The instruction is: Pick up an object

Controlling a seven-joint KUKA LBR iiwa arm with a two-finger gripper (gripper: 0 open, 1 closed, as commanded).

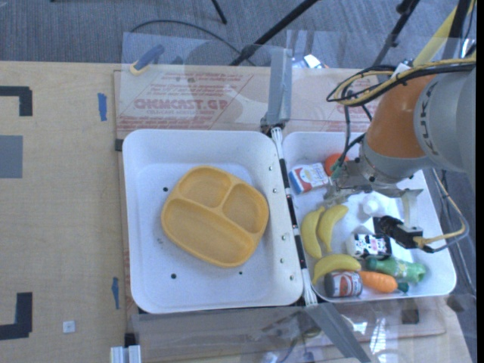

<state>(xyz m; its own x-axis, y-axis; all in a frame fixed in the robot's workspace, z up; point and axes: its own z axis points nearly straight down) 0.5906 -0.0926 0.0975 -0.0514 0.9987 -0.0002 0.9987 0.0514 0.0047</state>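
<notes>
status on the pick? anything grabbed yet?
Done: the arm has reached into the right bin, with the gripper low near its far left corner, beside the red-and-white carton and above the bananas. In hand: nothing visibly lifted; whether it grips anything is unclear. Left: secure an object and raise it. The yellow divided plate lies alone in the left bin.

matt yellow plastic tray (215, 215), smooth white plastic bins (144, 203)
</notes>
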